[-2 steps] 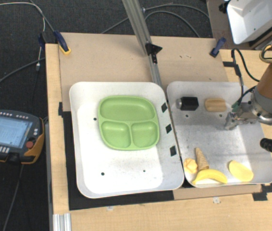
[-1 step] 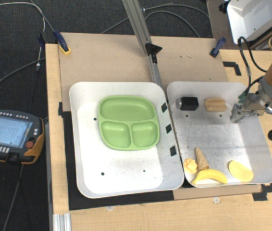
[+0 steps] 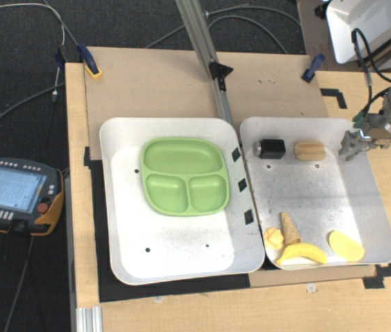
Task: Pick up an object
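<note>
Two bins: the right bin's (image 3: 361, 206) middle lies bare, gripper (image 3: 353, 146) at its far right rim, jaw state unclear; banana (image 3: 302, 254) along the near edge.

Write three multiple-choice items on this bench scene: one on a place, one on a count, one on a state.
1. Where does the green divided plate lie?
A. left bin
B. right bin
C. bare bench

2. How many compartments has the plate?
A. two
B. three
C. five

3. How does the claw stand to the wooden block?
A. clamped on it
B. apart, to its right
C. pressing it from above

Answers: 1 A, the plate sits in the left bin; 2 B, one long section above two smaller ones; 3 B, bare bin floor shows between claw and block.
</note>
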You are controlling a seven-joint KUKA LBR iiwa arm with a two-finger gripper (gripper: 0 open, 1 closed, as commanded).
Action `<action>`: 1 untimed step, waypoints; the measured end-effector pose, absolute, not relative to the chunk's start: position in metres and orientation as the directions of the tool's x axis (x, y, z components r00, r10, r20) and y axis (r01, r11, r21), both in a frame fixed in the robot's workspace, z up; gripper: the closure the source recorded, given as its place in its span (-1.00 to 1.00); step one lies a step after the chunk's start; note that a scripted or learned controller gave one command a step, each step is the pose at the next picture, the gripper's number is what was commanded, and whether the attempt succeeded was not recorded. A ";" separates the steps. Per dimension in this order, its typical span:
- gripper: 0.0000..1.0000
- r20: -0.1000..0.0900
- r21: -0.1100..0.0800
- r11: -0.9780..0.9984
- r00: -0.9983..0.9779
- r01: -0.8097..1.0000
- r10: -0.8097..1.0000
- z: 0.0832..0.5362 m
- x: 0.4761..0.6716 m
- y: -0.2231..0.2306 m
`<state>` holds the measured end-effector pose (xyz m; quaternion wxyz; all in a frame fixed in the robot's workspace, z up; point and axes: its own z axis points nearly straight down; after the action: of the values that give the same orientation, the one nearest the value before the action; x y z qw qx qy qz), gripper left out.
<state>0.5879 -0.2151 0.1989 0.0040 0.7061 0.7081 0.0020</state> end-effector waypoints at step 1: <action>1.00 -0.003 0.009 0.002 -0.002 1.000 1.000 0.256 0.600 -0.213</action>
<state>0.5998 -0.2130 0.2563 0.0043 0.7062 0.7080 0.0021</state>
